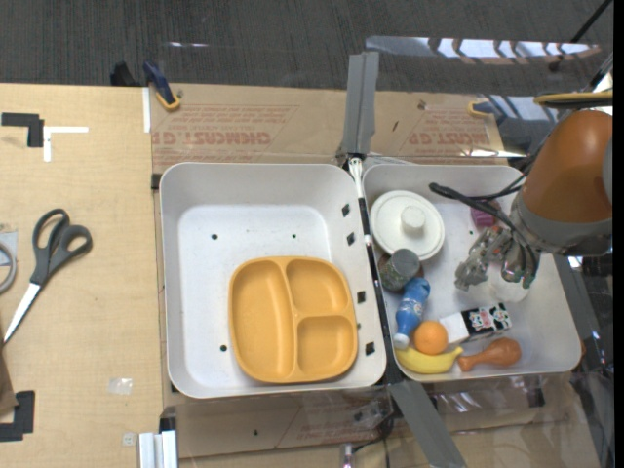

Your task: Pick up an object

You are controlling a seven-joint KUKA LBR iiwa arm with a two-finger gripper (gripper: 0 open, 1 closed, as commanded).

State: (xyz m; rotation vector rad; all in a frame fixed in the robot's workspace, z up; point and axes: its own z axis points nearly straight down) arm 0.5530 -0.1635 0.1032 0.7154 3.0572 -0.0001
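Note:
The right bin (561, 344) holds a white round lid (409, 222), a grey can (399, 267), a blue bottle (410, 306), an orange (430, 336), a yellow banana (427, 361), a brown toy drumstick (492, 354) and a small black-and-white box (478, 321). My gripper (472, 269) hangs low over the middle of this bin, right of the can and just above the box. Nothing can be seen held in it. The arm's orange band (575, 169) covers the bin's far right corner.
The left bin (195, 222) holds a yellow divided plate (292, 318). Scissors (44, 256) lie on the wooden bench at far left. A pink item (482, 219) peeks out beside the arm's cables. Cardboard lies behind both bins.

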